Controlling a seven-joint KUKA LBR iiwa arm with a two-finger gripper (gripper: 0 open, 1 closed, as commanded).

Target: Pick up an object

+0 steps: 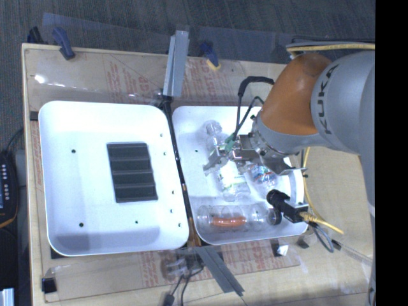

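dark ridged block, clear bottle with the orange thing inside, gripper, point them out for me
dark ridged block (132,172), camera view, middle of its top face
clear bottle (229,219), camera view, mid-body over the orange insert
gripper (224,153), camera view, at its tip in the right bin

The arm (319,107) hid much of the right bin (191,171); clear items (223,171) beneath the gripper (220,155) blurred together, perhaps bottles.
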